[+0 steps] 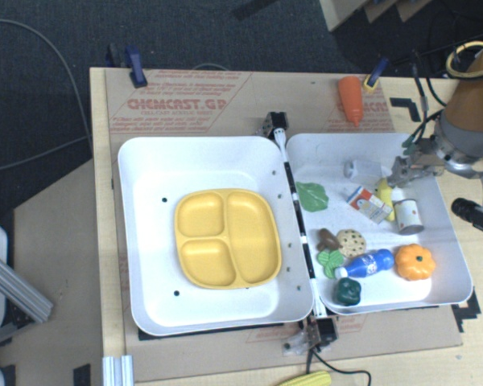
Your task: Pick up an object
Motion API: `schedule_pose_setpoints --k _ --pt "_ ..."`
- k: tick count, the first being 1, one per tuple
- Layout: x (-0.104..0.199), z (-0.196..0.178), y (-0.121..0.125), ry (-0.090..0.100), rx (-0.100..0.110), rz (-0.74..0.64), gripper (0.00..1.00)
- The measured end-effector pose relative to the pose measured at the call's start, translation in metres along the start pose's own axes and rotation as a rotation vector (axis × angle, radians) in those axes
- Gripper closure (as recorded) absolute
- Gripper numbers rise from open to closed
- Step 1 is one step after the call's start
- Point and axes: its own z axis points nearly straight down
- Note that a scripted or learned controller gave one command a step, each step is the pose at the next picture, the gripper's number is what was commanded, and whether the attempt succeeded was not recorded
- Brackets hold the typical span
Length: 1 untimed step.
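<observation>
Two white bins are seen side by side on the bench (105, 215). The left bin (145, 175) is taken up by a yellow tray (225, 237) with three compartments, lying flat in the middle.

The right bin (443, 284) is where all the small stuff is found. A green leaf (312, 196) is lying near the left wall. A small red-and-white box (367, 202) is seen further right, with a yellow piece (384, 191) just beside it and a silver can (407, 215) on its side next to that. Lower down, a cookie (351, 240) is sat beside a brown bit (328, 238); a blue bottle (369, 264) is laid just below them. An orange pumpkin (413, 262) is found right of the bottle, and a dark green thing (346, 293) is tucked in the bottom left corner. A small clear-grey item (350, 169) is seen near the top.

A carrot (350, 99) is left outside the bins, on the bench above the right bin.

The end effector (404, 170) is reached in from the right, positioned over the upper right part of the right bin, close above the yellow piece. Whether its fingers are apart or together can't really be made out, and nothing is clearly seen between them.
</observation>
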Motion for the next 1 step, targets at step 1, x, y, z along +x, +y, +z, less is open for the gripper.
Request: schedule_pose_setpoints --k 1 --pt "0.0000 0.0001 -0.0001 0.000 0.000 0.000 0.00"
